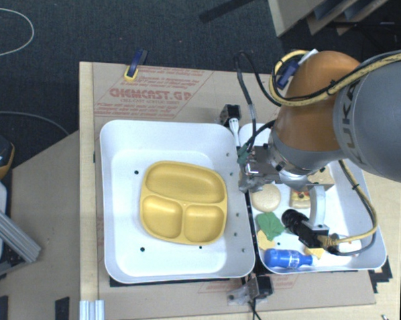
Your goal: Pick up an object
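Red print reading "CHEMCAST GP" marks the brown board (pixel 153 94) beyond the left white bin (pixel 113 185), which holds a yellow three-compartment plastic tray (pixel 183 202). In the right white bin (pixel 369 246) lie a beige round object (pixel 265 198), a green piece (pixel 269 224) and a blue bottle (pixel 286 259). The gripper (pixel 298 193) hangs above them; its state cannot be told.

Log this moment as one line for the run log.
arm: over right bin | left bin: yellow divided tray | right bin: blue bottle, green piece, beige round item | grasp: unconfirmed

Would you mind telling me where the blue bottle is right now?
The blue bottle lies on its side at the near edge of the right bin, just below the green piece.
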`<state>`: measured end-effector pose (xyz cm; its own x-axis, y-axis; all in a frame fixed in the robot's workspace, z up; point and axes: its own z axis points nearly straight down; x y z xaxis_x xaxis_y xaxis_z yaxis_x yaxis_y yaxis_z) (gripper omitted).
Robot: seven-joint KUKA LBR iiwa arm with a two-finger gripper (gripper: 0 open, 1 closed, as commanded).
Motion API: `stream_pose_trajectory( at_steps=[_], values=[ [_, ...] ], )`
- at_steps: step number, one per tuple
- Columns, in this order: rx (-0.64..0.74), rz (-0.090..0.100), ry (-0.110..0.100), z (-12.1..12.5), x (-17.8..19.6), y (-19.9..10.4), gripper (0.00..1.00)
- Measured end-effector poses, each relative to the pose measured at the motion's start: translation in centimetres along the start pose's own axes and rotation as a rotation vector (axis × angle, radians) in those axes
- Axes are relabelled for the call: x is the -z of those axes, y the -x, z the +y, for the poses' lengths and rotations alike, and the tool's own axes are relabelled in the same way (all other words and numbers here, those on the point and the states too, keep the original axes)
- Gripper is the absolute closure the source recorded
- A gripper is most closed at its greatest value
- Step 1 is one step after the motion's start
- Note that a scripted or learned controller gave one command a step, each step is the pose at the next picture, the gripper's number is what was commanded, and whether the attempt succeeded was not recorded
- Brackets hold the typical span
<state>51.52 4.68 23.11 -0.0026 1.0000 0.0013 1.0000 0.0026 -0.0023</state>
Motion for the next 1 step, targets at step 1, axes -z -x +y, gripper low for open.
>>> stream_pose_trajectory(
  at_steps=[1],
  values=[
    [-0.003,-0.001,-0.002,-1.33,-0.70,0.14,1.00]
  ],
)
